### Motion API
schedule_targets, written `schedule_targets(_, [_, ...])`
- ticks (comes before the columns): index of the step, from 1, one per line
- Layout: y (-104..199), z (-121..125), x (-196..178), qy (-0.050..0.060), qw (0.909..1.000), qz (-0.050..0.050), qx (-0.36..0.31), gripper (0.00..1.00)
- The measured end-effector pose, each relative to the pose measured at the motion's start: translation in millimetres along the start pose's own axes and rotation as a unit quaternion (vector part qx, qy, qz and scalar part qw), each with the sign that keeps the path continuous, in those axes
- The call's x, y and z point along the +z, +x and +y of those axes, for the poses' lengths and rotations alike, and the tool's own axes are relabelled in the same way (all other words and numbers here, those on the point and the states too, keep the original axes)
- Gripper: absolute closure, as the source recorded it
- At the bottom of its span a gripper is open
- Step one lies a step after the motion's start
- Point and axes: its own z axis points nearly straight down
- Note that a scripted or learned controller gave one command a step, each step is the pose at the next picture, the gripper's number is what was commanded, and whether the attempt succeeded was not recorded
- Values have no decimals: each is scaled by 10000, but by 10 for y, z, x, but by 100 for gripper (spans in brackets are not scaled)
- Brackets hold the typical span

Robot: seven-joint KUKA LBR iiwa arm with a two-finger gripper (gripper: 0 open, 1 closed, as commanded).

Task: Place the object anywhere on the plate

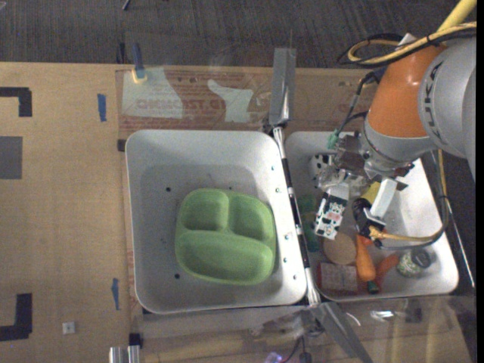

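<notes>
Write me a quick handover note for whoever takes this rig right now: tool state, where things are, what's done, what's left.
Tool: down in the right bin, over the clutter; whether it grips anything cannot be told from this view.
Green plate: in the left bin, three compartments, nothing on it.
Objects: all in the right bin, including an orange carrot, a round tan piece and a white toy vehicle near the tool.
Done: arm has reached the pick bin.
Left: secure one object, carry it over the divider, set it anywhere on the plate.

The plate (225, 237) lies in the left bin (144, 157), well left of the pincer (352, 195), which hangs over the right bin (446, 278) among cluttered objects.
</notes>
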Motion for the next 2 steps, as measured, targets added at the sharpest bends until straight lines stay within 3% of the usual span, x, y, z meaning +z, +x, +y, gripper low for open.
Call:
schedule_targets(1, [-1, 1, -1, -1, 10000, 0, 0, 0])
schedule_targets(2, [0, 179, -2, -4, 10000, -7, 54, 0])
